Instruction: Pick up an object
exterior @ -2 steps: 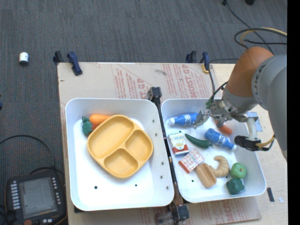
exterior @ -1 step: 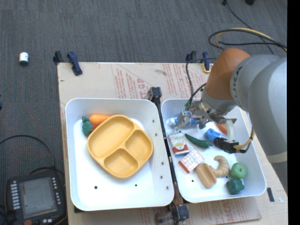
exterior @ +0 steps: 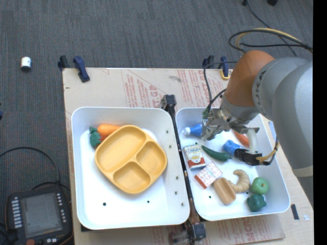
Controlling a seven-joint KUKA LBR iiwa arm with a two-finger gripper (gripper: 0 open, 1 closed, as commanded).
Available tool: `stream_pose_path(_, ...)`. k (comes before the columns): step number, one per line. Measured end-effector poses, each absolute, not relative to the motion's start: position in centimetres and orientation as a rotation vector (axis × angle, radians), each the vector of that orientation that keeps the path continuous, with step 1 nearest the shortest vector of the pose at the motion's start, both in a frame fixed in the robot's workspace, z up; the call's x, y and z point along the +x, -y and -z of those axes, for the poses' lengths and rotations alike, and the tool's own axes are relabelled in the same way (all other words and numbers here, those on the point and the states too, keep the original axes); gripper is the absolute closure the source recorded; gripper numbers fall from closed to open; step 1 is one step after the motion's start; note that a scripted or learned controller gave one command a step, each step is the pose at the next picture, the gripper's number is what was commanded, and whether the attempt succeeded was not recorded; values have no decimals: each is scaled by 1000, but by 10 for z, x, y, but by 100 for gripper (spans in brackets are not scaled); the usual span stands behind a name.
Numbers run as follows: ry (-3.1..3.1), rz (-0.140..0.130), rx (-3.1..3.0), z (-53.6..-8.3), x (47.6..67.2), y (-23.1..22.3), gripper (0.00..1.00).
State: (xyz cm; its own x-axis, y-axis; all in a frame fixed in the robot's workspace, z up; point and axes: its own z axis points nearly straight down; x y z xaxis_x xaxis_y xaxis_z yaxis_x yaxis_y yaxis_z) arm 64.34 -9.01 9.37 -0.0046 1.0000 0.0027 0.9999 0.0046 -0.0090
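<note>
Object to pick is undecided: the gripper (exterior: 212,130) hangs low in the right bin (exterior: 276,200), just above a blue-and-white bottle (exterior: 194,130) and green chili pepper (exterior: 216,153). Its grip state is unreadable. Approach step, I judge; next comes a centred descent.

Robotics lab, grey carpet floor (exterior: 127,29), clamped cardboard-topped bench (exterior: 133,88), two white bins (exterior: 82,188) of toy food, teach pendant (exterior: 36,213), trailing cables (exterior: 265,34)

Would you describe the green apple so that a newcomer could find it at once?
Look in the right-hand white bin, toward its near right corner. The green apple lies there beside the tan croissant. It is smooth, round and light green, unlike the darker, lumpy green vegetable just below it.
</note>
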Motion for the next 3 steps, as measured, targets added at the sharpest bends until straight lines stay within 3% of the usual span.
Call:
stream_pose_path(1,2220,-7,-2211,-93,643,90,0)
stream_pose_path(2,2218,-9,-2208,-102,643,90,100)
stream_pose_path(3,2218,-10,-2209,-101,643,90,0)
